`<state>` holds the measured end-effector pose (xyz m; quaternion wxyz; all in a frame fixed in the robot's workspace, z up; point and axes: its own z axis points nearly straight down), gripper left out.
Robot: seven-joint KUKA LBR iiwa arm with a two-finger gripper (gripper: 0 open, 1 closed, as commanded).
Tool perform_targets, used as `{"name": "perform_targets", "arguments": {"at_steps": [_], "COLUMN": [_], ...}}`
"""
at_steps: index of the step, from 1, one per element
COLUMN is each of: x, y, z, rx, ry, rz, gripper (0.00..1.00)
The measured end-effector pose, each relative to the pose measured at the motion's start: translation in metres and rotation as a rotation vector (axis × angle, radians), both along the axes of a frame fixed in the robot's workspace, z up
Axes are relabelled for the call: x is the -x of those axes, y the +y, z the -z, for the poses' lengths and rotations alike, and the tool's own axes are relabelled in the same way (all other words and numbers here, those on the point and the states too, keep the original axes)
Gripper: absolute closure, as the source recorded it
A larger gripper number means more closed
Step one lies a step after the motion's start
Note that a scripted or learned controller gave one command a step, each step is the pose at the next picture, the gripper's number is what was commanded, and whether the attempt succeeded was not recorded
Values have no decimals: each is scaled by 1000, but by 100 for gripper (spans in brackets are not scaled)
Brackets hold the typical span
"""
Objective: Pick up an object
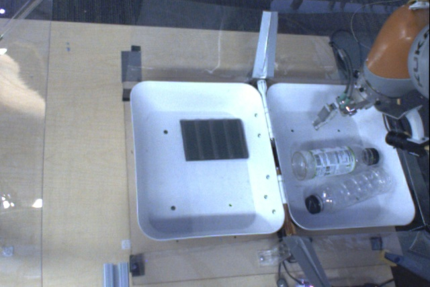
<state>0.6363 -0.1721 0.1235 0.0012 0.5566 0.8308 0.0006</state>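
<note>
Camera view: fingers (pixel 324 117), state unreadable, hover above two clear bottles, one labelled bottle (pixel 332 161) with illegible print.

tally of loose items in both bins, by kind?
Clear plastic bottles: 2, one labelled and one unlabelled, both lying in the right bin
Dark ribbed pads: 1, in the left bin
Total: 3

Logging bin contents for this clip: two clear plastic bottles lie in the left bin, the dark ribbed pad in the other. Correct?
Not quite: the bins are swapped. The camera view shows both clear plastic bottles, one labelled and one with a black cap, lying in the right bin, below the gripper. The dark ribbed pad lies in the left bin.
</note>
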Motion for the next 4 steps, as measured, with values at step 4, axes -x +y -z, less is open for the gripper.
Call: {"name": "perform_targets", "arguments": {"at_steps": [4], "x": [104], "y": [57], "z": [32], "rx": [5], "ry": [-19], "rz": [-401], "gripper": [0]}}
